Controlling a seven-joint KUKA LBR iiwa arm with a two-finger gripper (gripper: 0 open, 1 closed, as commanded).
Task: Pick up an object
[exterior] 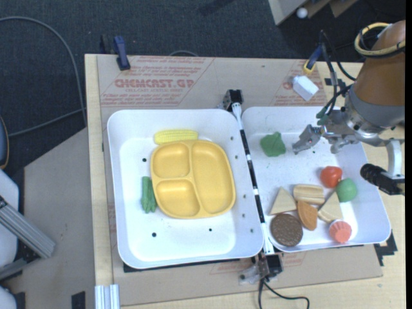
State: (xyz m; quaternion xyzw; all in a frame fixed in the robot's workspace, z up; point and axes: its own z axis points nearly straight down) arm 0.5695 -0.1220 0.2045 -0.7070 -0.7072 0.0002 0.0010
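The gripper [320, 139] hangs over the far part of the right bin [380, 227], its two fingers spread wide with nothing between them. A green leafy piece [273, 144] lies just beside it, toward the bin's far left corner. A red tomato [331, 176] and a green ball [347, 189] sit near the right wall. Wedges, a bread piece [308, 193] and a brown round cookie [286, 229] crowd the near edge. In the left bin [129, 237], a yellow divided tray [192, 177] sits between a corn cob [176, 136] and a green pod [149, 195].
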